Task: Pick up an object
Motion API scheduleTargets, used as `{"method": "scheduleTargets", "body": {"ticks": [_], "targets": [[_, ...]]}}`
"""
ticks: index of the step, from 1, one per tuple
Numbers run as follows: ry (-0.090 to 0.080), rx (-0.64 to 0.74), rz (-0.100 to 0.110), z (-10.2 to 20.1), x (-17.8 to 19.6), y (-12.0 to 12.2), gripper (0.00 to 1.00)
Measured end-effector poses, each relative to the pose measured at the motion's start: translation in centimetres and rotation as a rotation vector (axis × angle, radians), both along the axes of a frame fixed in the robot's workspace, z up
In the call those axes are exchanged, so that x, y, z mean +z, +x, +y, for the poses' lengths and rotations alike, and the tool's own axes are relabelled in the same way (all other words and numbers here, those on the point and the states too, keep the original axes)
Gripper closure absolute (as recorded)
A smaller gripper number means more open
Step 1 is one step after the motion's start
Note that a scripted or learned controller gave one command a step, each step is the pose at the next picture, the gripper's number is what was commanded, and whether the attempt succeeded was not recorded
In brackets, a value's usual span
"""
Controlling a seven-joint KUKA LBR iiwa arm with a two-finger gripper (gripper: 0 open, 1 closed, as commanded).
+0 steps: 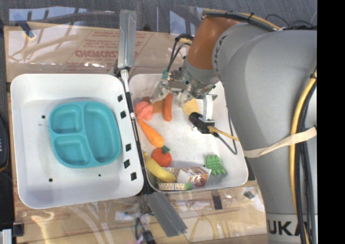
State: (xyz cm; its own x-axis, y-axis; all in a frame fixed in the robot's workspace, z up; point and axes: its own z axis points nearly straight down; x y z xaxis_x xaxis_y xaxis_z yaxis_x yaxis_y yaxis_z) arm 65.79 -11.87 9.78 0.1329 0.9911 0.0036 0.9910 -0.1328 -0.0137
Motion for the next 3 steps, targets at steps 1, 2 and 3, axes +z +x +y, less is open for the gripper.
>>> {"method": "scheduleTargets", "body": {"ticks": [1, 2, 3], "targets": [[0.001, 0.005, 0.006, 0.1, 0.6, 0.0, 1.00], [-0.008, 0.078, -0.020, 1.9, -0.3, -2.0, 1.00], [-0.003, 0.124, -0.013, 4.2, 9.6, -9.1, 1.00]]}}
